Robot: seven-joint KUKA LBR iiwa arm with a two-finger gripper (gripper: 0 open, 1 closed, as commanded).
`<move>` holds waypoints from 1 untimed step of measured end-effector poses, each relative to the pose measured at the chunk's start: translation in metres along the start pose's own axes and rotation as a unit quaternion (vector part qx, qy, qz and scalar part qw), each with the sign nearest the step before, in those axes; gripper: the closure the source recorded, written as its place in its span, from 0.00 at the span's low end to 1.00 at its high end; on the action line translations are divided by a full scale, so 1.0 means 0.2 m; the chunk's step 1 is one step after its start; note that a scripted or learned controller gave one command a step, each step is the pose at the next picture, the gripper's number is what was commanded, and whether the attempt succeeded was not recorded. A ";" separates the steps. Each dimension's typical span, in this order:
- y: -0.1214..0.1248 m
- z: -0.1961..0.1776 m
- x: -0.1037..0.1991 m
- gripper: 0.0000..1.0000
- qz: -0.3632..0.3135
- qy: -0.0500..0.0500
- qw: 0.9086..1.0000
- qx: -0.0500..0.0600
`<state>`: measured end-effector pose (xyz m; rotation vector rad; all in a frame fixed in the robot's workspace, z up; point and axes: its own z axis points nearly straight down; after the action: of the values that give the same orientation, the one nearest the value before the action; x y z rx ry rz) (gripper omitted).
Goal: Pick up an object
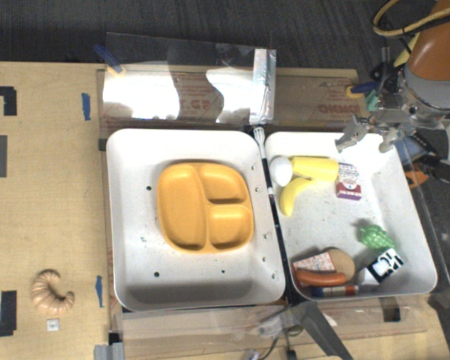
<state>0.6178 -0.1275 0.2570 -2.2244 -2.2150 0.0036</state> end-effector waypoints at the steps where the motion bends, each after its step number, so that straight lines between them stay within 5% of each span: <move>1: -0.35 0.49 -0.09 0.00 0.084 0.000 0.996 0.004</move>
<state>0.5478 -0.1442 0.1582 -2.3985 -2.0180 0.0127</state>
